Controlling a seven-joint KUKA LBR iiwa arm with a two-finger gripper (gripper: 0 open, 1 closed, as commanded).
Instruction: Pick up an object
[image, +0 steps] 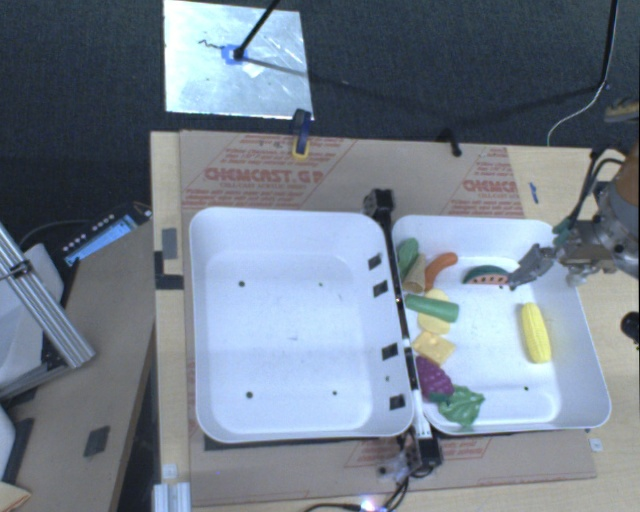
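Note:
The right bin (583, 385) holds several toy foods. A watermelon slice (486, 274) lies near its back, with an orange carrot (440, 266) and a green pickle (407, 254) to its left. A green cucumber (432, 306), yellow cheese pieces (433, 345), purple grapes (434, 377) and a green leafy piece (460, 405) run along the bin's left wall. A yellow corn cob (536, 332) lies alone toward the right. My gripper (524, 270) hangs over the bin's back right part, just right of the watermelon slice and above the corn, with nothing seen in it.
The left bin (290, 216) stands beside the right one, joined by black clips (390, 350) along the shared wall. Both rest on a cardboard sheet (260, 165). A yellow clamp (300, 145) sits at the back edge, and a cable (590, 95) runs at upper right.

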